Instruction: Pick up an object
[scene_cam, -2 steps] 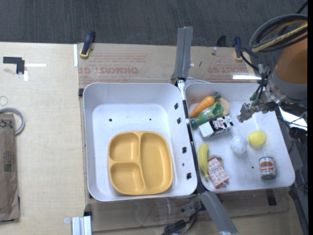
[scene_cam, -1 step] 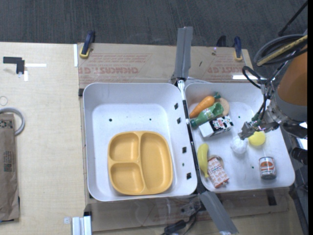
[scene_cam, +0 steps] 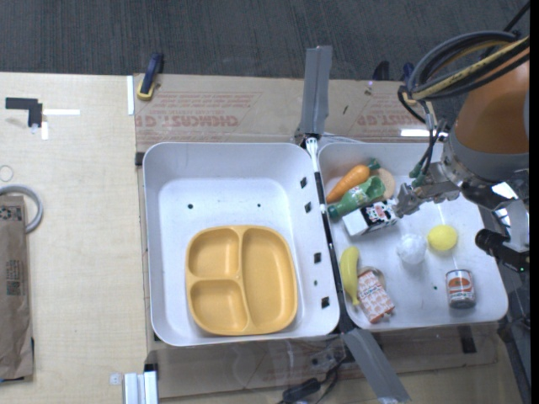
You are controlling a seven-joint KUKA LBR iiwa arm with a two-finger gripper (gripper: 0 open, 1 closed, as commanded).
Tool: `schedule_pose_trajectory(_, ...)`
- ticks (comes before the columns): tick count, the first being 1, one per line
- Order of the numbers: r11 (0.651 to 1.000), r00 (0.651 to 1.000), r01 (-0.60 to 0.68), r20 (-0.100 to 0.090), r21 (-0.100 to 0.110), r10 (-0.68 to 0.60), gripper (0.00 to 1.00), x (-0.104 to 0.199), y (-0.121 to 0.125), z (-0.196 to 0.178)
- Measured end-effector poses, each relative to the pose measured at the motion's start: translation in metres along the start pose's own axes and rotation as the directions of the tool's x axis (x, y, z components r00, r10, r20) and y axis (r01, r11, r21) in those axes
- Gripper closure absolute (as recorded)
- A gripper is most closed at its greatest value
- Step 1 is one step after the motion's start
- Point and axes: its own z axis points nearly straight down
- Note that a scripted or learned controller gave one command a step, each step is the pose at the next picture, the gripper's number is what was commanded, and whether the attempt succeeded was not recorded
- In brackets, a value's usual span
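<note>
The right bin [scene_cam: 493,305] holds several small objects. An orange carrot [scene_cam: 347,183] and a green bottle [scene_cam: 358,199] lie at its far left. A small black, white and red carton [scene_cam: 378,217] sits just below them. A yellow banana [scene_cam: 349,272] and a red snack packet [scene_cam: 373,295] lie near the front left. A white ball [scene_cam: 411,247], a yellow lemon [scene_cam: 442,239] and a small can [scene_cam: 460,288] sit toward the right. My gripper [scene_cam: 408,199] hangs low in this bin, just right of the carton and above the white ball.
The left bin [scene_cam: 168,192] holds a yellow divided plate [scene_cam: 242,279]. A grey divider post [scene_cam: 316,91] rises between the bins at the back. The arm's body and its cables [scene_cam: 472,66] cover the right bin's far right corner.
</note>
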Motion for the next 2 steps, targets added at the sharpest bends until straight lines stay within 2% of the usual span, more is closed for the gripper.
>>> schedule_pose_trajectory(1, 0.98, 0.98, 0.198, -0.001, 0.001, -0.198, 1.0, 0.01, -0.024, -0.002)
schedule_pose_trajectory(2, 0.942, 0.942, 0.337, -0.001, 0.0, -0.337, 1.0, -0.02, -0.068, -0.024)
